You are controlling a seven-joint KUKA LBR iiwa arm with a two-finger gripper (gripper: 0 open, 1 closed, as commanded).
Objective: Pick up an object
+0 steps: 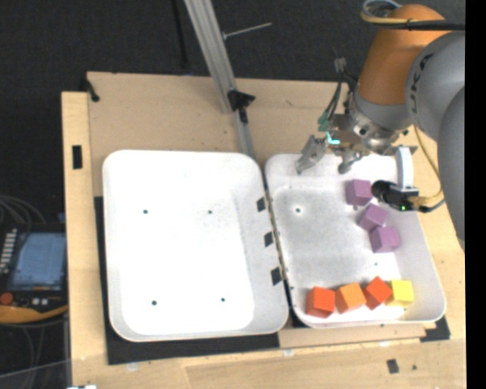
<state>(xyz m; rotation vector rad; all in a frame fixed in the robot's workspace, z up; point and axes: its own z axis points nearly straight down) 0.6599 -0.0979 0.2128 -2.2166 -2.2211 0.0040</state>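
My gripper (328,159) hangs over the far edge of the right bin (308,241), its two grey fingers spread apart with nothing between them. Three purple blocks lie in that bin to the gripper's right and nearer: one (358,191) just below the wrist, a second (373,215) and a third (385,237) beyond it. Along the bin's near edge stands a row of blocks: red-orange (321,301), orange (350,297), red (378,291) and yellow (402,290).
The left bin (186,241) sits beside the right one, joined by black clips. A slanted metal rail (215,47) runs from the top down to the bins' far junction. A black cable connector (393,193) hangs by the wrist.
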